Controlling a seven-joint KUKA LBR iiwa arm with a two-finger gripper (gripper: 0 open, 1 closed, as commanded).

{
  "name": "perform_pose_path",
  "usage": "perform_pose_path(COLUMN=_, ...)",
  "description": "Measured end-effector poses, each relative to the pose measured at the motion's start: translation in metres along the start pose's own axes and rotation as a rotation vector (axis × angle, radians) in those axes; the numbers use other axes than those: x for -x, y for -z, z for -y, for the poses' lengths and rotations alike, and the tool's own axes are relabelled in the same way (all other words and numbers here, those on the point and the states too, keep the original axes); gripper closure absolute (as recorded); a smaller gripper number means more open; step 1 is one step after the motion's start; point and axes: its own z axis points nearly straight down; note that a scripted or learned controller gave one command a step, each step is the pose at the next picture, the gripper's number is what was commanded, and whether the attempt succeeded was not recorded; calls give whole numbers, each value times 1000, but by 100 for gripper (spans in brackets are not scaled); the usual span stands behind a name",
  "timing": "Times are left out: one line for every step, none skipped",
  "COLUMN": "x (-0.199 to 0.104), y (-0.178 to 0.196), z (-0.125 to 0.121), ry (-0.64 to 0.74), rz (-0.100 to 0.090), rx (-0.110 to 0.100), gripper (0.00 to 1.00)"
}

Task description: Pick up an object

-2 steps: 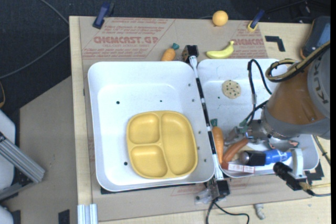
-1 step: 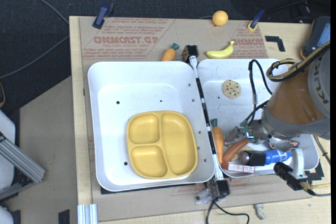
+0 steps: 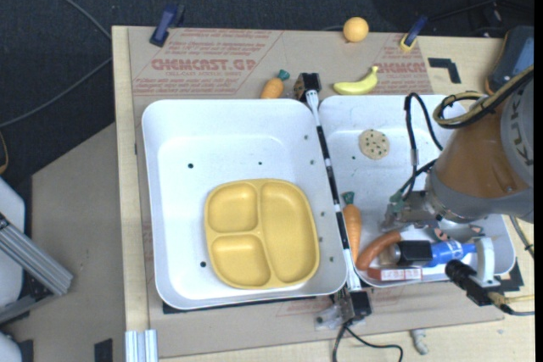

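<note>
The right bin [image 3: 399, 119] holds a round tan cookie [image 3: 372, 143] near its middle. An orange carrot [image 3: 351, 225] lies along its left wall. A curved reddish sausage [image 3: 377, 248], a small black block [image 3: 414, 251] and a blue-and-white tube [image 3: 447, 252] are clustered at its front. My gripper [image 3: 404, 214] hangs low over this front cluster, just above the sausage and black block. The grey and orange wrist covers most of it. I see nothing clearly between it and the objects.
The left bin [image 3: 170, 131] carries a yellow divided plate [image 3: 261, 231]. Behind the bins on the bench lie a banana [image 3: 356, 83], an orange ball [image 3: 356, 30] and a small orange toy [image 3: 272, 87]. A black cable [image 3: 410, 127] loops over the right bin.
</note>
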Motion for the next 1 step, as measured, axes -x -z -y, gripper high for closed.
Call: perform_pose_path(x=60, y=103, z=-30, ry=0, rz=2, rx=1, gripper=100)
